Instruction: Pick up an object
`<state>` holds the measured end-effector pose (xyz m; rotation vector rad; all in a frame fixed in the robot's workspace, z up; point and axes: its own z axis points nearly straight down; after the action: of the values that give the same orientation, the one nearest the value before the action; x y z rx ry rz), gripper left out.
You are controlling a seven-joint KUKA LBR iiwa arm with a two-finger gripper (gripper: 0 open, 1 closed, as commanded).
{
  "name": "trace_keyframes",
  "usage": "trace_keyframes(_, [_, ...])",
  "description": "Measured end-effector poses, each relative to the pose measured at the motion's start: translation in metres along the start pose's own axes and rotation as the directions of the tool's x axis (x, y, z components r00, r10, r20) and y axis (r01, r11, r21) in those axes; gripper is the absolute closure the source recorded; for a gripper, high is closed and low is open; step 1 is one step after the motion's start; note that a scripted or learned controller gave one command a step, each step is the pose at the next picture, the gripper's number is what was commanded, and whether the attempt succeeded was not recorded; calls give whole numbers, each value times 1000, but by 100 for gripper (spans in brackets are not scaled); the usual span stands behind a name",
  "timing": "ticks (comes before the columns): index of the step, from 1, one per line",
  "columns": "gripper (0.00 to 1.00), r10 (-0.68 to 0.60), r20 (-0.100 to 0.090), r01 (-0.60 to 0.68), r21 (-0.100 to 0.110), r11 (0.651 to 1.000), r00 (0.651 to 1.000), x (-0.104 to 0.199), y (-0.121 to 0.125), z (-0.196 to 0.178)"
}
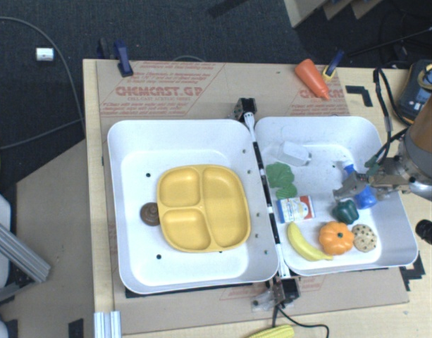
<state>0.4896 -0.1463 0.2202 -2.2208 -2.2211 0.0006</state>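
Note:
My gripper (pixel 351 187) reaches in from the right and hangs low over the right bin (pixel 385 136), near its right side. A small blue object (pixel 366 198) shows right beside and partly under it, with a dark green pepper (pixel 346 211) just below. In front of these lie an orange pumpkin (pixel 335 237), a speckled cookie (pixel 364 238) and a yellow banana (pixel 304 243). To the left sit a small red and white carton (pixel 297 208), a green leafy piece (pixel 281 178) and a clear plastic piece (pixel 297 152).
The left bin (pixel 131 153) holds a yellow divided plate (pixel 201 208) with a brown round thing (pixel 149 213) at its left edge. An orange carrot (pixel 313 79) lies on the bench behind the right bin. Black cables (pixel 381 104) run at the right.

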Motion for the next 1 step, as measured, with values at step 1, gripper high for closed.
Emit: trace_keyframes(1, [0,1,4,-1,-9,1000,1000,-8,16,133])
